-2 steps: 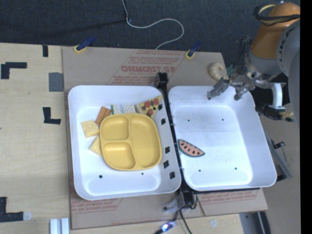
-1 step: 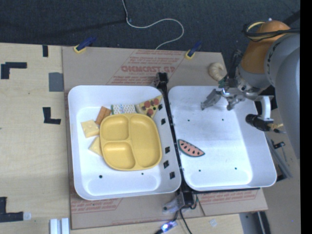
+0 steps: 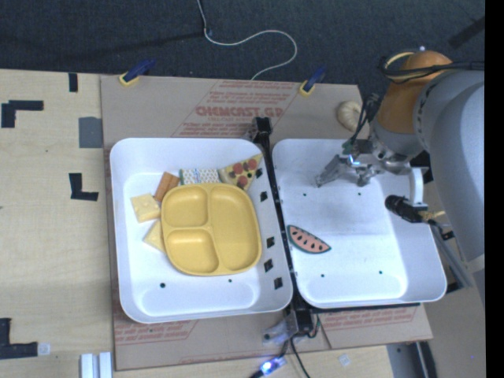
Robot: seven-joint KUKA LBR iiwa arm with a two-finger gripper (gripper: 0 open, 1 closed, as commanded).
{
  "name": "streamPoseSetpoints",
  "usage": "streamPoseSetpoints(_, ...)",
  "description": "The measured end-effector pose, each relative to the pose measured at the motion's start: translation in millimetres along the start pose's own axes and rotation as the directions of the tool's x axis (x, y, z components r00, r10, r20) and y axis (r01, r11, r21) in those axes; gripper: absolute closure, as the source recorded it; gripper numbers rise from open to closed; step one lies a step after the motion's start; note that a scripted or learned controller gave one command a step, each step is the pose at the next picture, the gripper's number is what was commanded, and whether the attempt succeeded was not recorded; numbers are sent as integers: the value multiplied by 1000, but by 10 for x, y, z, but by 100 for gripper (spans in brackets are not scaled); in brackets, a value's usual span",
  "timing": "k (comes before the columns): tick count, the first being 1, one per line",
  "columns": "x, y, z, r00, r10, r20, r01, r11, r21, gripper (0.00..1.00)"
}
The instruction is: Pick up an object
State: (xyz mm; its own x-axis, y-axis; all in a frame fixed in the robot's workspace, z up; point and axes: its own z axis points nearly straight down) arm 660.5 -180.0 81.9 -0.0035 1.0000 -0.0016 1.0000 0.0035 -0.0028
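Your gripper (image 3: 324, 178) hangs over the right bin (image 3: 409, 286), well apart from the watermelon (image 3: 307, 240); can't tell pincer state. Closing here likely grabs nothing.

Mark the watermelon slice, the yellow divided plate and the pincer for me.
watermelon slice (image 3: 308, 241): camera view, on its red flesh, in the right bin.
yellow divided plate (image 3: 211, 228): camera view, on the ridge between compartments, in the left bin.
pincer (image 3: 324, 179): camera view, at its fingertips, over the right bin.
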Motion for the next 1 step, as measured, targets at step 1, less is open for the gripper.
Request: streamPoseSetpoints(1,2,13,-135,1000,-1,2,1,1000,-3,100)
